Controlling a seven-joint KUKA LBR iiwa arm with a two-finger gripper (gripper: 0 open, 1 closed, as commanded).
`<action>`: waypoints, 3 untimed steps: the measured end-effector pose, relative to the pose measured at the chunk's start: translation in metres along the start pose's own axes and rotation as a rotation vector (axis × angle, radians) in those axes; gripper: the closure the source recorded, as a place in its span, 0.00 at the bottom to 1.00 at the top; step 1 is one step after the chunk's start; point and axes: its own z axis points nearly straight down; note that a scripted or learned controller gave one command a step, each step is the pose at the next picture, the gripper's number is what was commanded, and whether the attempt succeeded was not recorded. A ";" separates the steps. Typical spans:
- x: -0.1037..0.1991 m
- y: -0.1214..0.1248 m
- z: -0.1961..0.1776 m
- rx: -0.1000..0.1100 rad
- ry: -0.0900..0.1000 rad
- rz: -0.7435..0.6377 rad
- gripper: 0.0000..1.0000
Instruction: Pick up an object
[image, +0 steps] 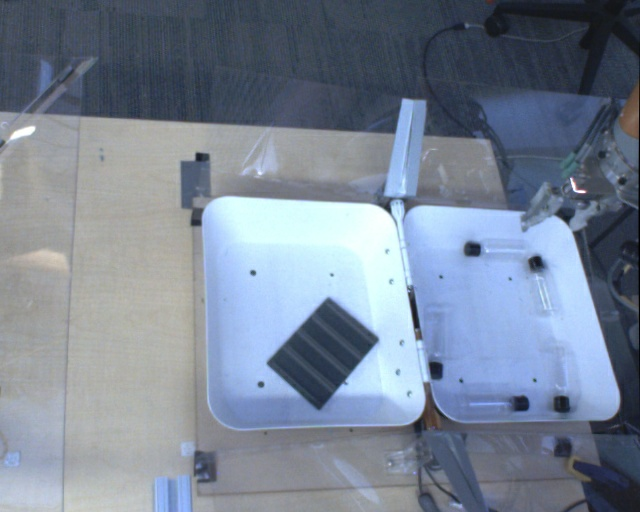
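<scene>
Arm parked at the right edge, ribbed dark pad lying in the left bin.

The dark grey ribbed pad (324, 353) lies flat and turned diagonally on the floor of the left bin (230, 230). The gripper (548, 205) hovers above the far right corner of the right bin (590, 330), well apart from the pad; whether it is spread or closed cannot be told. Several small clear tubes with black caps (484, 248) lie scattered in the right bin.

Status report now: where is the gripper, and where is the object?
Gripper at right bin's far corner. Dark grey ribbed rectangular pad lies untouched in left bin.
</scene>
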 end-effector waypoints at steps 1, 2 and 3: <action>-0.001 0.035 -0.004 -0.002 -0.001 0.227 0.00; 0.059 0.025 0.150 0.011 0.001 0.211 0.00; 0.059 0.025 0.138 0.011 0.000 0.207 1.00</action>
